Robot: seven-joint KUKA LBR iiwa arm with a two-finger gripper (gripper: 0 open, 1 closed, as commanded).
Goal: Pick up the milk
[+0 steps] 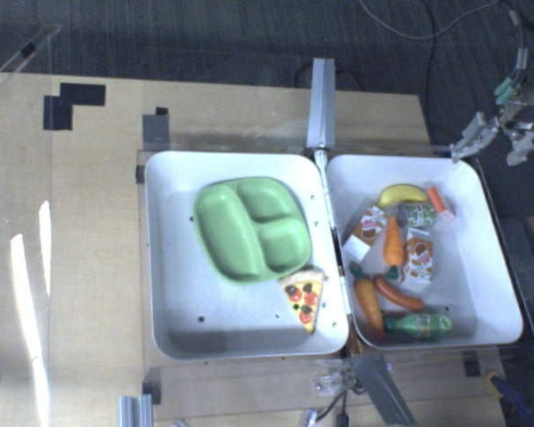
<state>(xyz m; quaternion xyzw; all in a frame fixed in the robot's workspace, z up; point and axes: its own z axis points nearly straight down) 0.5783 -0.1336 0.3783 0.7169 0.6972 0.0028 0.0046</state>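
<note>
Two small white cartons with red-brown print lie in the right bin point(489, 238). One carton point(418, 258) is near the middle and the other carton point(369, 227) is further left; I cannot tell which is the milk. My gripper point(496, 146) hangs above the bin's far right corner, well away from both cartons. It is open, its two pale fingers spread, with nothing between them.
Around the cartons lie a banana point(400, 194), a green can point(416, 214), a carrot point(392, 243), a sausage point(398, 294) and a green bottle point(418, 326). The left bin point(169, 265) holds a green divided plate point(252, 228) and a pizza slice point(304, 297).
</note>
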